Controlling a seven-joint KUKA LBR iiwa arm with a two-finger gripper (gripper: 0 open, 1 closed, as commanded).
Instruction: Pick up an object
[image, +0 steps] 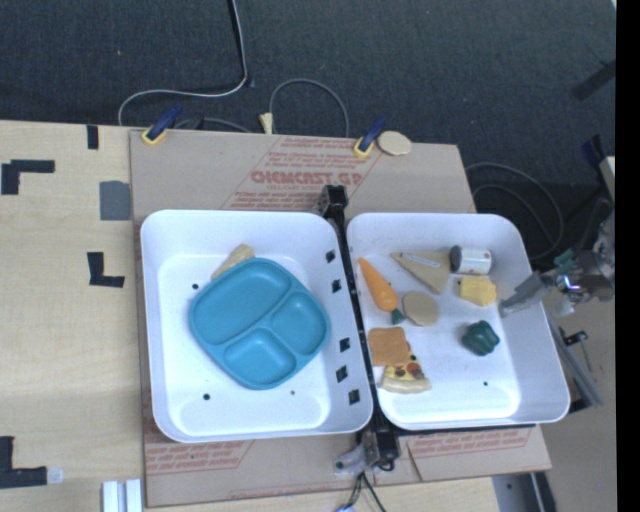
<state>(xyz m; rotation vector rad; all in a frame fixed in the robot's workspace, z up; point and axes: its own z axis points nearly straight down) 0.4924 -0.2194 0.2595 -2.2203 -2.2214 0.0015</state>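
The right bin (500, 405) holds several small toy foods. An orange carrot (378, 285) lies near its left wall, with a tan wedge (420, 268) and a white cylinder (471, 261) further back. A yellow block (479, 291), a round tan piece (421, 309) and a dark green piece (481, 337) sit around the middle. An orange square (389, 346) and a pizza slice (405, 377) lie towards the front left. My gripper (522, 293) hangs at the bin's right rim, just right of the yellow block, with nothing seen in it.
The left bin (165, 400) holds a blue divided plate (260, 322) with a tan piece (236, 259) tucked behind it. Black clips run along the wall between the bins (345, 300). Cables lie on the dark floor behind the bench. A tan disc (395, 144) rests on the cardboard.
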